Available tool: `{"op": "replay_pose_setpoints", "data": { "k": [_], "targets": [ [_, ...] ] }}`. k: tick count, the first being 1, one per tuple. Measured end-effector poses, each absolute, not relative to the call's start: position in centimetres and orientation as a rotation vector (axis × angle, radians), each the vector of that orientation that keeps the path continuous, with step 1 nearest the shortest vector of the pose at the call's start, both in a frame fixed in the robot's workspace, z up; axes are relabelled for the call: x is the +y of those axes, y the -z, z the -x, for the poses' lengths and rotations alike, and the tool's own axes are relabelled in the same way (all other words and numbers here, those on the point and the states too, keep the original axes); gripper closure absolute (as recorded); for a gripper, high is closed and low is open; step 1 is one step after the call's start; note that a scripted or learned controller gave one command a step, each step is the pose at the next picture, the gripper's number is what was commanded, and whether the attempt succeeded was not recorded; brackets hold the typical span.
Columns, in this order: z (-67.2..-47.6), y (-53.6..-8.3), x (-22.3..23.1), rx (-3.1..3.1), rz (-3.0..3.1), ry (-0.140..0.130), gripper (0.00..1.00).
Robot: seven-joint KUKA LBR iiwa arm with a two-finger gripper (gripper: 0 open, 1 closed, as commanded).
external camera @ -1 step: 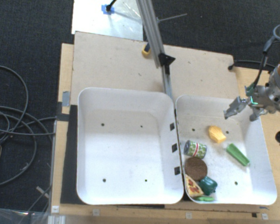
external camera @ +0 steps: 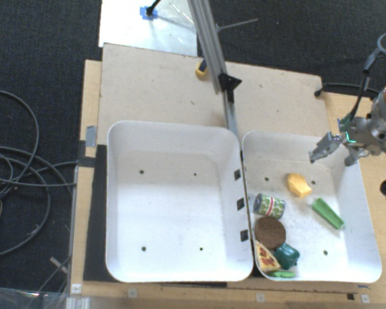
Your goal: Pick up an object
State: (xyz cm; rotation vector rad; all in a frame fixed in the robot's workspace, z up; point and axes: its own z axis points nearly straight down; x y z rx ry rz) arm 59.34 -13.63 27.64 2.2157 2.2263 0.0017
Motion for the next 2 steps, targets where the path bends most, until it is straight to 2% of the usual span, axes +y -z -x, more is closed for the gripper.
{"op": "replay_pose_setpoints", "data": {
  "k": [2],
  "targets": [
    [-60.6,-16.7,-13.3,2.228,-2.219,0.002,0.00]
  ]
}}
